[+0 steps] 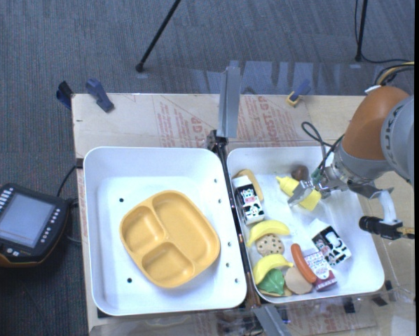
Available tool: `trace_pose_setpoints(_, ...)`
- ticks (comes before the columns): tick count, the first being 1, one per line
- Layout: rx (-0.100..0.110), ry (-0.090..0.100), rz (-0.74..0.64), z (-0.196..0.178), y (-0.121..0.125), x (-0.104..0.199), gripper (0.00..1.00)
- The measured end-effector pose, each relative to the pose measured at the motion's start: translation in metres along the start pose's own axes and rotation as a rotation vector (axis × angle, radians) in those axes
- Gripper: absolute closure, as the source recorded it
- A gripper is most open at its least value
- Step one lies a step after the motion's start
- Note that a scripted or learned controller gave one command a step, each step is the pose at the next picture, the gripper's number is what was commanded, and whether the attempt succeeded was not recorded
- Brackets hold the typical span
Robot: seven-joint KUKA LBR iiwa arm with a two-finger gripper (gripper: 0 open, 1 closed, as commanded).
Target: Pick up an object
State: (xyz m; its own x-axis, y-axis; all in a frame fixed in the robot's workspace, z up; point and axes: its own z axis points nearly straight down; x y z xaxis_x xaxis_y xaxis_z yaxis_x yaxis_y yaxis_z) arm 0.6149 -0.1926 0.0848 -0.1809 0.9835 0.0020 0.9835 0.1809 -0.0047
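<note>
Crowded toys fill the right bin point(375, 275): bananas, a cookie, a sausage. Higher up, the gripper point(309, 192) is closed on a yellow piece point(310, 200), which looks pinched near its edge and could slip free when raised.

Red printed lettering is seen on the cardboard sheet point(188, 121) beneath the two bins, but it is inverted and cannot be read with certainty. Black-and-white cow-patterned cartons point(249, 203) carry markings too small to be made out.
</note>
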Motion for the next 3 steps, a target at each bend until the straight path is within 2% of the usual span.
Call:
trace_pose_setpoints(1, 0.001, 0.002, 0.086, 0.000, -0.008, 0.019, 0.00)
trace_pose_setpoints(2, 0.005, 0.005, 0.084, -0.008, -0.008, 0.020, 1.00)
trace_pose_setpoints(3, -0.010, -0.002, 0.105, -0.126, 0.005, 0.069, 1.00)
